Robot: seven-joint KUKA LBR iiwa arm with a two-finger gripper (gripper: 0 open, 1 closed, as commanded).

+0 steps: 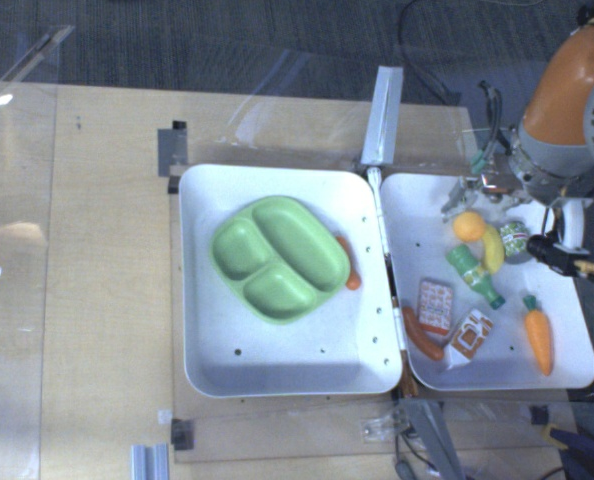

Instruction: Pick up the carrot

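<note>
- One pincer (477, 190) hangs at the right bin's (577, 373) far edge, above the orange fruit (467, 227); I cannot tell its state.
- I see the carrot (539, 338) lying free, nearer me than that fruit.
- I judge this the approach: next, travel over and descend.
- Carton (472, 334) printing is unreadable.

1. Bins: two, white, side by side: left bin (202, 353) and right bin (417, 196).
2. Green divided plates: one (280, 258), in left bin.
3. Carrots: two: one (539, 336) in right bin, one (347, 264) beside plate.
4. Green bottles: one (473, 274).
5. Bananas: one (492, 247).
6. Orange fruits: one (468, 227).
7. Sausages: one (422, 335).
8. Small printed cartons: two (436, 305), (472, 334).
</note>
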